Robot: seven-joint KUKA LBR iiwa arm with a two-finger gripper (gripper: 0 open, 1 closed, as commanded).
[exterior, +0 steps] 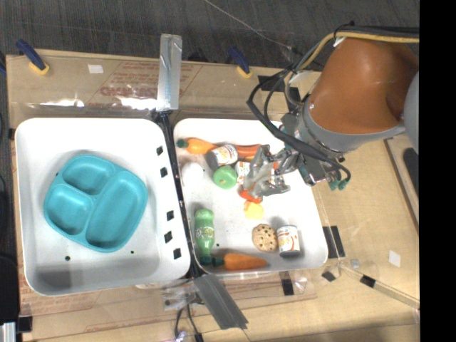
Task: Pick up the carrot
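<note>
Here, arm: grey, with a broad orange band, reaching in from the right over the right bin [313, 212].
Gripper [258, 184]: metal, pointing down-left amid the clutter; whether it is parted or closed cannot be told.
Carrot [242, 262]: smooth orange taper with a green top, lying flat along the right bin's near wall, apart from the gripper.
Second carrot [199, 146]: by the far wall.
Neighbours: green bottle [204, 228], speckled cookie [264, 238], small can [288, 240].
Left bin [28, 191]: glossy white, bearing a teal divided plate [96, 202].
</note>
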